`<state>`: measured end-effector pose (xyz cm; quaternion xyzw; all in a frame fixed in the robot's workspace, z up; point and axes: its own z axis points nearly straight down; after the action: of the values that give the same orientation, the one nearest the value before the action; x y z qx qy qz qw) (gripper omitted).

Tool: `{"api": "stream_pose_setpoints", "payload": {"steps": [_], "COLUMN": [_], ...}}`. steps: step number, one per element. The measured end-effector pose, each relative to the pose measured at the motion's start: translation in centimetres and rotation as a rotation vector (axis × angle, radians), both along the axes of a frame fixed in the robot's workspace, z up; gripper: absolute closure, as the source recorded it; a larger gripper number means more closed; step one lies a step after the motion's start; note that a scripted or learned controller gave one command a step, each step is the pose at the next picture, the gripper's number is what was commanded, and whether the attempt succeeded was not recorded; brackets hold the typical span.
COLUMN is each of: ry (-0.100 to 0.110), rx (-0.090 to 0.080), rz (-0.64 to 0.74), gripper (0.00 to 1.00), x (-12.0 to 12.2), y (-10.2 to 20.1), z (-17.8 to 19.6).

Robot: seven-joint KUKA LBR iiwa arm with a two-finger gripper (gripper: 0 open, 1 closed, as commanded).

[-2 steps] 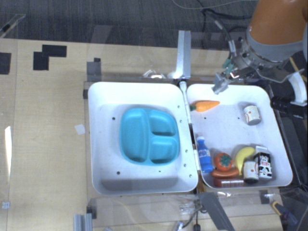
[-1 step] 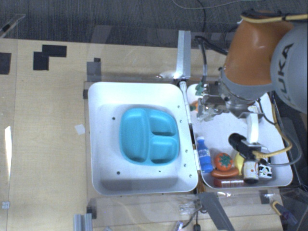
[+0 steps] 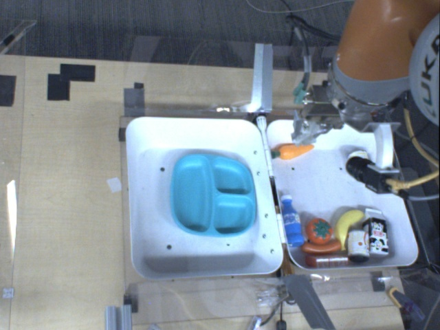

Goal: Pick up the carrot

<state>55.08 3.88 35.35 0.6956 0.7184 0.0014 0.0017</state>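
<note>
Lying in right bin [image 3: 330,160] | carrot [image 3: 294,152]: orange, green end | hand [image 3: 307,133] above

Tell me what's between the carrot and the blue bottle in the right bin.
Bare white bin floor, per the camera view. The carrot lies at the back, the blue bottle nearer the front.

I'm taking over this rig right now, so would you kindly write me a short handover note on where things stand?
Hand: down in the right bin, directly over the carrot; whether it grips cannot be judged from the camera view.
Carrot: at the right bin's far left corner, near the divider, apparently still on the floor.
Also there: blue bottle, tomato, banana along the near edge; blue tray in the left bin.
Done: approach.
Left: confirm the grasp, then lift.
</note>
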Motion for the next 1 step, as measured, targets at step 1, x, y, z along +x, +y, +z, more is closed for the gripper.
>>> {"api": "stream_pose_setpoints", "payload": {"steps": [1], "ry": [0.004], "rx": [0.000], "rz": [-0.234], "gripper": [1.00], "x": [-6.28], "y": [-4.32], "z": [-2.64]}}
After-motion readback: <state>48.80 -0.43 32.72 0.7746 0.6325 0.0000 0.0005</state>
